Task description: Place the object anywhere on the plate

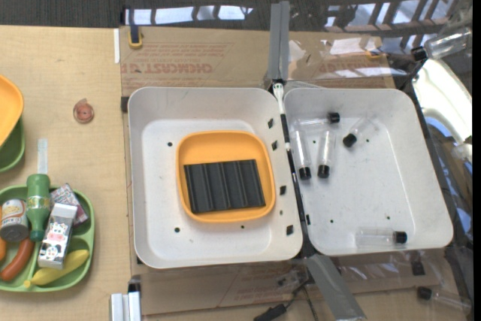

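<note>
An orange plate (225, 141) lies in the left white bin (150, 184). A black ribbed rectangular block (225, 186) lies flat on the plate, covering most of its middle. In the right white bin (421, 192) lie several clear tubes with black caps: two side by side (312, 150) near the left wall, one near the top (319, 119), one tilted (359, 130), one at the lower right (379, 238). A pale part of the arm (443, 98) sits at the right edge, outside the bins.
A green tray (79, 255) with toy food and a small bottle stands at the lower left of the wooden bench. An orange bowl (7, 113) and a small pink item (84, 111) lie at the left. Cardboard (195, 60) lies behind the bins.
</note>
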Robot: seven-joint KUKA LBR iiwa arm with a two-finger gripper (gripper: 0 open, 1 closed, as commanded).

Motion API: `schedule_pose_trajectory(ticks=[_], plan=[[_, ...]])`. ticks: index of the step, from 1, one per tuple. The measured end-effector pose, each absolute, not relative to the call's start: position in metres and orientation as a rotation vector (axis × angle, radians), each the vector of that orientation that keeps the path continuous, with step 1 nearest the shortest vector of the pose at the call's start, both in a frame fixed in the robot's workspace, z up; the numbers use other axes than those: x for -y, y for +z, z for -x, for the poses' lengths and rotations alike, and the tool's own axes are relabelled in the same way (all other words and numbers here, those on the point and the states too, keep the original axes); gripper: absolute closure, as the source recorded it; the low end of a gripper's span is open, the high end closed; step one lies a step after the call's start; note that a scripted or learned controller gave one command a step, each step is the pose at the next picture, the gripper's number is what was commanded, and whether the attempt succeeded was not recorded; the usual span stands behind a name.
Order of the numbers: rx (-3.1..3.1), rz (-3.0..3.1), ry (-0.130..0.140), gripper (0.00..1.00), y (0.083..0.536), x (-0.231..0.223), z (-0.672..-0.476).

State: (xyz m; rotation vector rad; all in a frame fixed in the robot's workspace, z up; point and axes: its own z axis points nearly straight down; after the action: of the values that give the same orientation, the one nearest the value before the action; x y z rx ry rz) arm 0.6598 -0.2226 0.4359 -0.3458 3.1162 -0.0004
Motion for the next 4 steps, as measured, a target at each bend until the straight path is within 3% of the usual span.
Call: schedule_pose_trajectory(ticks=[1,2,3,4], plan=[[-3.116,0.346,0.000,0.00,0.436,0.223,-0.660],[-3.025,0.834,0.002,0.00,0.338,0.221,-0.660],[-2.975,0.988,-0.001,0.00,0.413,0.221,-0.660],[-2.820,1.369,0.000,0.00,0.442,0.222,-0.660]])
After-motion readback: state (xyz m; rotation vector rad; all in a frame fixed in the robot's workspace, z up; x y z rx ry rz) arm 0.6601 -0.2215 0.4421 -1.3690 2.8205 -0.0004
